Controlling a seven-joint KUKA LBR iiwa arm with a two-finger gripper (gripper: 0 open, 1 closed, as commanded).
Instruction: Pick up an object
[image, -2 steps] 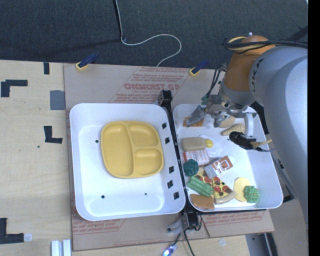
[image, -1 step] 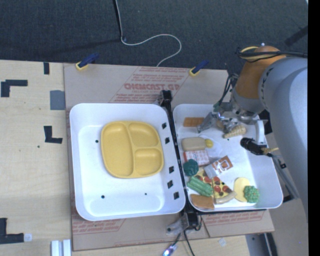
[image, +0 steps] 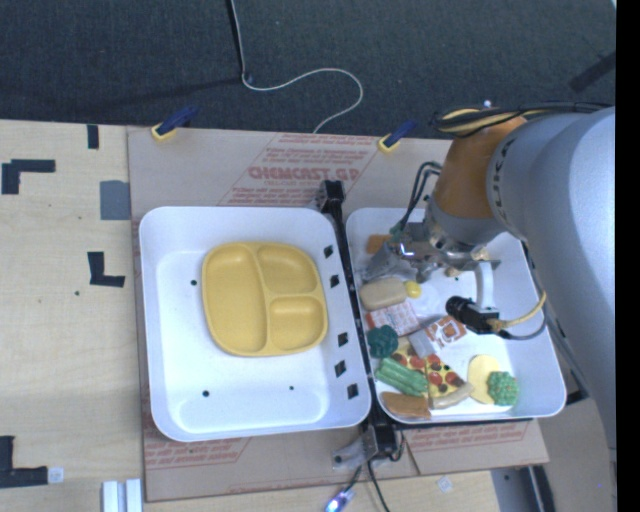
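The right bin (image: 540, 345) holds several toy foods: a tan bread roll (image: 381, 293), a red-and-white packet (image: 396, 318), a dark green piece (image: 383, 342), a green vegetable (image: 402, 376), a pizza slice (image: 440, 378), a brown piece (image: 404, 404), and a yellow disc with a broccoli floret (image: 497, 384). My gripper (image: 403, 257) hangs low over the bin's far-left part, just above the bread roll. The wrist hides its fingertips. The orange band (image: 470, 185) sits right above it.
A yellow divided plate (image: 265, 297) lies in the left bin (image: 175, 330). A black divider with clips (image: 342, 300) runs between the bins. The arm's grey body (image: 575, 220) covers the right bin's far-right side. A white cable (image: 300, 85) trails over the dark floor behind.
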